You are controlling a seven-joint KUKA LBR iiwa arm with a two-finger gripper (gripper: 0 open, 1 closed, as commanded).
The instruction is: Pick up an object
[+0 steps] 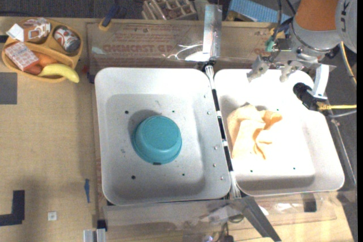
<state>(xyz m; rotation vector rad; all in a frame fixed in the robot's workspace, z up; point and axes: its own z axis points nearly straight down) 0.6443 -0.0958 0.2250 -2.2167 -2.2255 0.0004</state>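
Upper right of frame: claw [274,69] spread, nothing gripped, poised above yellow cloth [252,128], likely lining up descent.

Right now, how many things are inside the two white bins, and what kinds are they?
Teal bowl, upside down in the left bin: 1
Yellow-orange cloth, crumpled in the right bin: 1
Total: 2

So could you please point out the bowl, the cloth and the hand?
bowl [157,139], camera view, middle of its upturned base.
cloth [251,130], camera view, its crumpled middle.
hand [273,69], camera view, between the fingertips.
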